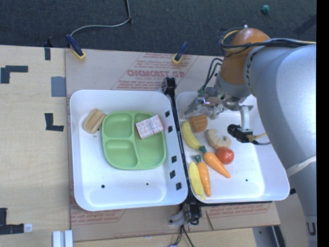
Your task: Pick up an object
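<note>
In the right bin (267, 187), toward its far left part, a small brown bread roll (198, 123) is sitting just beneath the gripper (204, 105). The gripper is hanging directly over the roll's far edge, and whether its fingers are apart or together cannot be told; nothing is showing between them. The roll is squat, with no clear long axis. Just left of it a banana (189, 135) is lying with its length running from far-left to near-right. Nearer, a pale knobbly piece (214, 138) is resting beside a tomato (224, 155), and two carrots (215, 163) are pointing their tips toward the near side. In the left bin (82, 189) a green divided plate (126, 151) is carrying a small packet (149, 126), with a biscuit (93, 120) lying just left of the plate.
</note>
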Controlling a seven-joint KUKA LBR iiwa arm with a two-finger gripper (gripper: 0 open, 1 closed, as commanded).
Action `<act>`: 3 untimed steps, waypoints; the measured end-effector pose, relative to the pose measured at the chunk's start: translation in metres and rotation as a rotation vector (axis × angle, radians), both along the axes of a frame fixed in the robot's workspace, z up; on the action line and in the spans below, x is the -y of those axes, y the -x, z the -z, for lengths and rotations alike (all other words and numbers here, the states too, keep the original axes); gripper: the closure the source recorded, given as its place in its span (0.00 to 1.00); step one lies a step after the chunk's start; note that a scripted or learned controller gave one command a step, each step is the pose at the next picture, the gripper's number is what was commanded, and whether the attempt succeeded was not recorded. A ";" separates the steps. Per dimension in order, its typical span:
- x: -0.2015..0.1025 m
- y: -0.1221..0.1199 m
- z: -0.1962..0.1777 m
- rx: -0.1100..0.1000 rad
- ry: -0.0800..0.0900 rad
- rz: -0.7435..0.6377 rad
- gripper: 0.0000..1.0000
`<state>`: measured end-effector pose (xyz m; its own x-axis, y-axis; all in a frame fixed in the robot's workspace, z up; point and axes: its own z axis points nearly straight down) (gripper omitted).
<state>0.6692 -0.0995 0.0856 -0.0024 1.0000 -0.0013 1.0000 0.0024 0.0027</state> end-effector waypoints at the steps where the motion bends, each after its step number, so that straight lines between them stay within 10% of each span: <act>1: -0.004 0.020 0.000 0.000 0.001 0.002 0.00; 3: 0.005 0.028 -0.001 0.001 0.000 0.000 0.00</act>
<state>0.6407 -0.1044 0.0862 -0.0021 1.0000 -0.0013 1.0000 0.0021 0.0038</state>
